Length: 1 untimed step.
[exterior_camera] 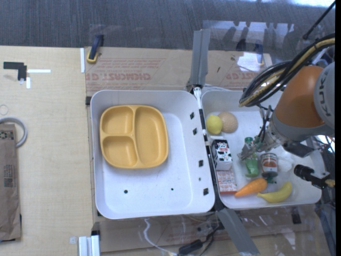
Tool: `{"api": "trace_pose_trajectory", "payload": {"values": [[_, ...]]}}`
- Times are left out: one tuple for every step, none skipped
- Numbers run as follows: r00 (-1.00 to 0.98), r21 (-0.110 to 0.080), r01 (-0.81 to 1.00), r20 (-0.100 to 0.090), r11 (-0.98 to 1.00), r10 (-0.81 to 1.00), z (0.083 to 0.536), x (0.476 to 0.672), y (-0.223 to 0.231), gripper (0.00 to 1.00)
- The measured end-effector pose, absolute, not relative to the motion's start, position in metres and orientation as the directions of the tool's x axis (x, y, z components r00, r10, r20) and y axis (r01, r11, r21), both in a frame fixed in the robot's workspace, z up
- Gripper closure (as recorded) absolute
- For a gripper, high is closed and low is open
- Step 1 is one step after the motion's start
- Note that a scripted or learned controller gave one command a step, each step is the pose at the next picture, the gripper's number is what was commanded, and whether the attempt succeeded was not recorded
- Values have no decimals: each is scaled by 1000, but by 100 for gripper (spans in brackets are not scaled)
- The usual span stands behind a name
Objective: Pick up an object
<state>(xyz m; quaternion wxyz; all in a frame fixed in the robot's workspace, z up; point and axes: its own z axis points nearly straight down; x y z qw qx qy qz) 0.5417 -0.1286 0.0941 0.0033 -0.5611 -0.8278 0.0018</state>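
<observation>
My gripper (pixel 253 149) hangs low in the right bin (pixel 242 104), under the arm's orange band (pixel 299 103). It is right above a green object (pixel 251 167), and whether it touches that object is unclear. Just to the right stands a small jar with a red band (pixel 269 164). A carrot (pixel 250 187) and a banana (pixel 276 193) lie near the bin's front edge. A lemon (pixel 213 124) and a tan round object (pixel 229 122) rest at the back left. Along the left wall are a white patterned box (pixel 221 152) and a pink packet (pixel 226 181).
The left bin (pixel 149 196) holds a yellow divided plate (pixel 134 136). A grey divider (pixel 201 127) runs between the bins. Black cables (pixel 277 76) loop above the arm at the right. A brown paper bag (pixel 8 180) lies on the bench at the far left.
</observation>
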Motion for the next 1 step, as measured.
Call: {"api": "trace_pose_trajectory", "payload": {"values": [[-277,-5,961,-1,277,961,271,597,-84,100]]}}
